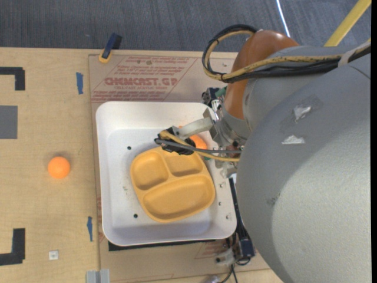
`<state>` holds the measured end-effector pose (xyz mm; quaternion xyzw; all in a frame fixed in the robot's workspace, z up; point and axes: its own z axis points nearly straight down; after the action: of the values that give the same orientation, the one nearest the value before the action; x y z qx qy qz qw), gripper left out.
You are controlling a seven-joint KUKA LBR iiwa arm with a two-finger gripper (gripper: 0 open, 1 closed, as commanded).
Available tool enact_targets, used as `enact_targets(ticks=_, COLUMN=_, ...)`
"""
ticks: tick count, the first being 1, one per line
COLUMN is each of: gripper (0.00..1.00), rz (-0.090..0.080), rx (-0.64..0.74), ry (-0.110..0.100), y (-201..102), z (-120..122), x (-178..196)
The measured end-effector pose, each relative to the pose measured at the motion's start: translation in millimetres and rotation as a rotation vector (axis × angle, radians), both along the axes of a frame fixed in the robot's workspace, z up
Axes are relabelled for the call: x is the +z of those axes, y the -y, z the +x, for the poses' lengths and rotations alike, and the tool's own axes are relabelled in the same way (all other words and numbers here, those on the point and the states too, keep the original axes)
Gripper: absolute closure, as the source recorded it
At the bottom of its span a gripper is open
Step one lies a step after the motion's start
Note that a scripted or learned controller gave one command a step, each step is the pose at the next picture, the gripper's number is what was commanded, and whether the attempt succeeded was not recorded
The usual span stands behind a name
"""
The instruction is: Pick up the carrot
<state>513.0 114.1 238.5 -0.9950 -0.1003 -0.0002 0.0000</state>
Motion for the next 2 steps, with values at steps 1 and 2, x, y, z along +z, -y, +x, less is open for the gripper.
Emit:
enact_targets(ticks=1, gripper=1.00, rz=0.000, rx=0.007, ry=0.000, y=-25, z=51, x=-10)
enact_targets(ticks=2, gripper=1.00, rz=0.000, rx=-0.002, ry=-0.002, y=68, z=64, x=26)
